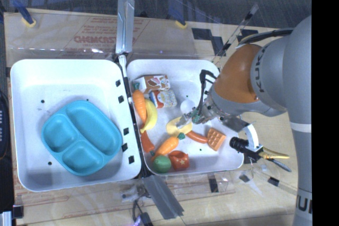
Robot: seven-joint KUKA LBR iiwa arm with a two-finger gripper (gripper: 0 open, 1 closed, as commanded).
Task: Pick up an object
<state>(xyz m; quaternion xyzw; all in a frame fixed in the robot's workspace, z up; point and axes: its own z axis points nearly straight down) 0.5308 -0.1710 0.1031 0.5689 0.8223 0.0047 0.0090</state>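
The right bin (222, 164) holds several toy foods. A yellow piece (176, 126) lies near its middle, with a red sausage (197, 136) and an orange waffle square (216, 138) just to its right. My gripper (193, 117) hangs low in this bin, right at the upper right end of the yellow piece and touching or almost touching it. Along the bin's left side lie a carrot (139, 105), a banana (150, 116) and a printed carton (159, 90). At the front sit a second carrot (168, 145), a red tomato (180, 160) and a green fruit (162, 164).
The left bin (32, 82) carries a blue divided plate (82, 136). A metal divider (124, 29) stands between the bins at the back. My arm's orange band (238, 79) and grey body cover the right bin's right edge. Cables and a black fitting (244, 146) lie at the bin's right front corner.
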